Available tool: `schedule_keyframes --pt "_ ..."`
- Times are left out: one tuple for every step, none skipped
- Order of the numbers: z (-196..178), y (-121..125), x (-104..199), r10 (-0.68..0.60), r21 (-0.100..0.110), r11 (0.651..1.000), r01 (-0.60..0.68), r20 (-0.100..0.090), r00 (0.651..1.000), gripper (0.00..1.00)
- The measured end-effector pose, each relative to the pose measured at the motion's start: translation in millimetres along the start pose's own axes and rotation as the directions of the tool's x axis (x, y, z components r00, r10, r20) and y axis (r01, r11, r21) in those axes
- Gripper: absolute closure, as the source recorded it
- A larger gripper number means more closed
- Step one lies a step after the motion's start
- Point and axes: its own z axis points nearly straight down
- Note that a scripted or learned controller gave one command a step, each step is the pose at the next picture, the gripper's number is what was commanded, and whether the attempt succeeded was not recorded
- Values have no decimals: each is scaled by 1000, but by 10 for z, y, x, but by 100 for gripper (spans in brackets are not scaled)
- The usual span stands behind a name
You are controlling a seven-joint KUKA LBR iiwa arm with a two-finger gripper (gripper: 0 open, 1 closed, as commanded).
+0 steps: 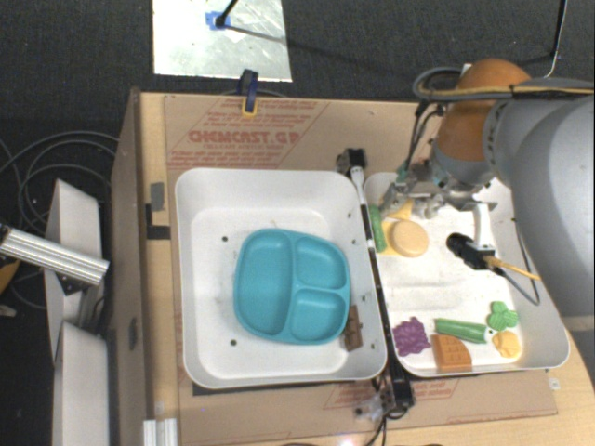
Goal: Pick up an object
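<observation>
Your gripper (416,200) low in the right bin (548,342), just above the tan disc (408,238), whether spread or closed you cannot tell, nothing visibly between its fingers, green stick (376,228) left of the disc, blue plate (291,286) in the left bin (200,249).

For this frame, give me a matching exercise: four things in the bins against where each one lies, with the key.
Things:
1. blue divided plate
2. purple grapes
3. round cream disc
4. end effector

Places:
A. near edge of right bin, by the divider
B. left bin
C. over the far end of right bin
D. right bin, just below the end effector

Pairs: 1-B, 2-A, 3-D, 4-C
</observation>
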Motion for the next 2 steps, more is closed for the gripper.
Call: schedule_keyframes --pt "-89 -19 -13 0 11 1000 0 -1 1000 100" --pt "-273 -628 -417 8 6 1000 -8 -3 1000 100"
